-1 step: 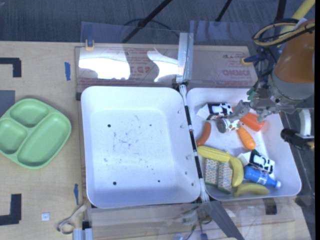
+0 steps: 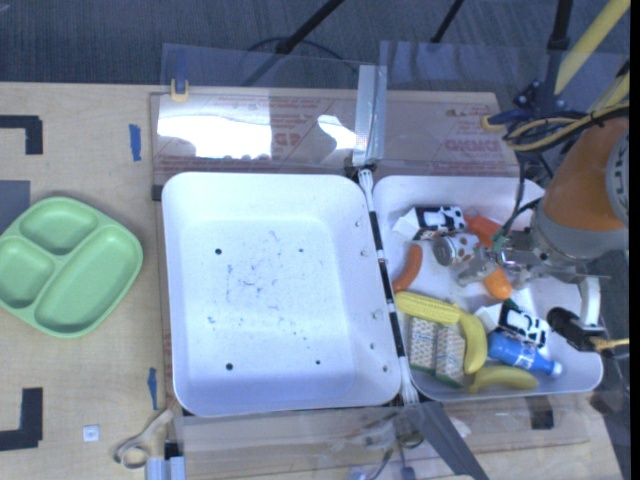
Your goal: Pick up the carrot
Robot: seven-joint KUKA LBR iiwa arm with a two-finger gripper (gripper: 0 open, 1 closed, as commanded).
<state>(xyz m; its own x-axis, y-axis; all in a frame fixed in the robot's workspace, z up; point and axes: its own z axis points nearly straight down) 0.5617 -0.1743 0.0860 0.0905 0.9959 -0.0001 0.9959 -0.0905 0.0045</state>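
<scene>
gripper down in right bin, over the toy pile near its middle; carrot just below it; claw state: cannot tell, too cluttered

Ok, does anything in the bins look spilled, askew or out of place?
Nothing spilled or damaged. The right bin is just crowded: carrot, corn, banana and bottle lie jumbled together, some overlapping.

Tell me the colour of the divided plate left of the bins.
Light green, seen in the camera view: the divided plate.
</scene>
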